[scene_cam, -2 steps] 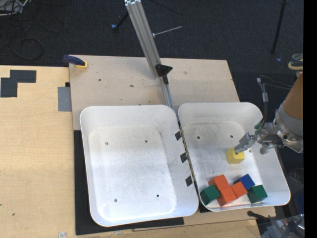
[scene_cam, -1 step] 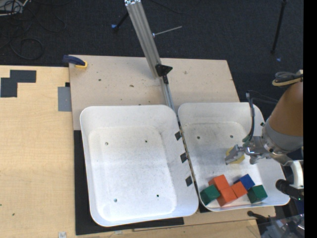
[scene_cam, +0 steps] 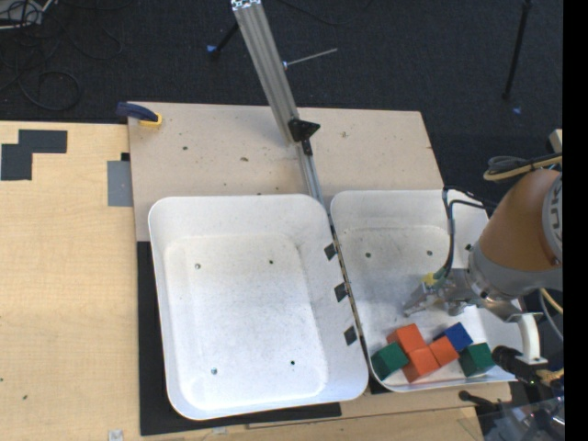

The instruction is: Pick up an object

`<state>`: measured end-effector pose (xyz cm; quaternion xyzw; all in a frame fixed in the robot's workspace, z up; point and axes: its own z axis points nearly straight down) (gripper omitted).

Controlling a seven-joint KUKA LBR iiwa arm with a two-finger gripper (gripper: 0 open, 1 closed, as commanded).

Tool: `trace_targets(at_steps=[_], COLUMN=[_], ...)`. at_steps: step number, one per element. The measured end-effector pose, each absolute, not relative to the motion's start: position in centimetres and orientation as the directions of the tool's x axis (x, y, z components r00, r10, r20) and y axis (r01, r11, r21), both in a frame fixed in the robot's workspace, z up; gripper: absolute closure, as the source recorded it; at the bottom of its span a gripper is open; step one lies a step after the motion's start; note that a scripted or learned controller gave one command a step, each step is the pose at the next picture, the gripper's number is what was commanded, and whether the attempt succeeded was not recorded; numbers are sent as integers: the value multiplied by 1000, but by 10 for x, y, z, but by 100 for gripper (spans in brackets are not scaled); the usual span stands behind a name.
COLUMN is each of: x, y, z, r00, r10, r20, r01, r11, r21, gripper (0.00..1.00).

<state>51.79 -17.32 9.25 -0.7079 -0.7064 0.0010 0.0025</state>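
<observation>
Fingers (scene_cam: 424, 294) above blocks (scene_cam: 424, 349); rt bin (scene_cam: 390, 219).

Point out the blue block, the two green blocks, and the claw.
blue block (scene_cam: 457, 337), camera view, top face
left green block (scene_cam: 390, 360), camera view, top face
right green block (scene_cam: 477, 358), camera view, top face
claw (scene_cam: 424, 297), camera view, between fingertips
</observation>
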Motion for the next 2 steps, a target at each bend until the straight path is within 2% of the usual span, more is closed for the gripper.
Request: trace_targets(at_steps=[1, 2], x=[518, 523], y=[-175, -177], z=[104, 166], r00=[9, -1], r10=[1000, 1000], r20=[2, -1], r01=[1000, 1000], r11=[-9, 1], r21=[-4, 3], gripper=[100, 100])
